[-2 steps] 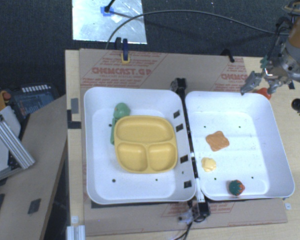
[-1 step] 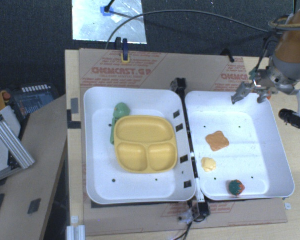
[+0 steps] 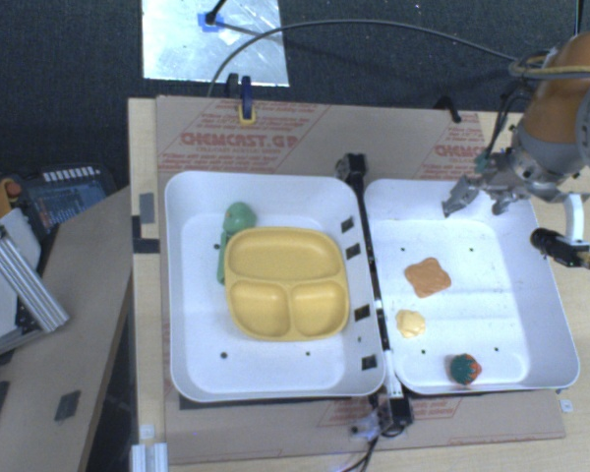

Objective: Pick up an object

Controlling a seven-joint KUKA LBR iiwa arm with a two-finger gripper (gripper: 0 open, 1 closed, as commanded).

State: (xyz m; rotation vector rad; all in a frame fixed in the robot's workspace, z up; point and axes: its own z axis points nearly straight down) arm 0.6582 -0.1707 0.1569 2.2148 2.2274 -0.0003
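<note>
In the right bin lie three small objects: a flat orange piece near the middle, a small pale yellow piece below it, and a green and red ball near the front wall. My gripper hangs over the bin's far edge, well behind the orange piece. Its two fingers are spread apart, open, with nothing between them.
The left bin holds a yellow divided tray with a green object partly tucked behind its far left corner. A black divider runs between the bins. Cables hang behind the arm at the upper right.
</note>
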